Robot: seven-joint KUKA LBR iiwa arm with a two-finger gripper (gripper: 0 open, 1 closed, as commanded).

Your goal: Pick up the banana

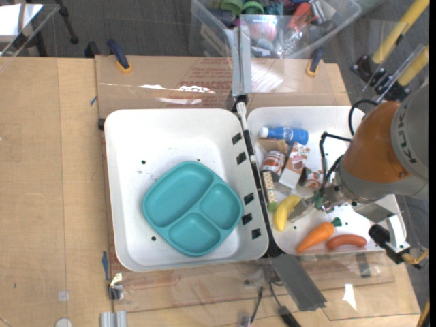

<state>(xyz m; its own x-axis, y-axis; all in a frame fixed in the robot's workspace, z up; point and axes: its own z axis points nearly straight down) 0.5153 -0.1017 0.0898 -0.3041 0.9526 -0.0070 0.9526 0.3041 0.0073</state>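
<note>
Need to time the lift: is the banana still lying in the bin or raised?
Lying in the right bin: the banana rests on its floor, the end effector just beside it.

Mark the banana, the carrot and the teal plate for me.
banana (285,211): camera view, middle of its yellow body.
carrot (316,237): camera view, middle of the orange body.
teal plate (192,208): camera view, ridge between its compartments.

a teal divided plate (193,208) lies in the left bin (129,138); a carrot (317,237) and sausage (347,241) lie in the right.
</note>
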